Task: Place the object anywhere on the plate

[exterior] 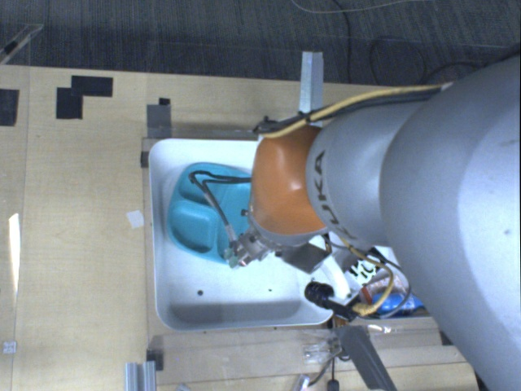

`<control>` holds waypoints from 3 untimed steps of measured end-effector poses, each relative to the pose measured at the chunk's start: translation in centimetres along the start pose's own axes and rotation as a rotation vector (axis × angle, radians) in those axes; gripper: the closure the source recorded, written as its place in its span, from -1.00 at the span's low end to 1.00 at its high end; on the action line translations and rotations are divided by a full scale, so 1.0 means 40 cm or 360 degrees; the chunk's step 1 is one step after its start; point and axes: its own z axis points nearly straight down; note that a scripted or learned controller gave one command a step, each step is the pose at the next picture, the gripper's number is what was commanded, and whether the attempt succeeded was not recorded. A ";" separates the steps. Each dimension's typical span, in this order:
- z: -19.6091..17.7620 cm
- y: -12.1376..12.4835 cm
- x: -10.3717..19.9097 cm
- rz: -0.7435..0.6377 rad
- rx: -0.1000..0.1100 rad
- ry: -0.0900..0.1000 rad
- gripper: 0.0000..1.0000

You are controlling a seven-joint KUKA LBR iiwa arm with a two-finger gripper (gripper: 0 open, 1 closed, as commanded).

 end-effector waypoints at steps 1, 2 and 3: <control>0.113 0.060 -0.137 0.0274 -0.0031 -0.0003 1.00; -0.097 0.173 -0.027 0.0199 -0.0006 -0.0002 1.00; 0.061 0.179 -0.071 0.0664 -0.0035 -0.0001 1.00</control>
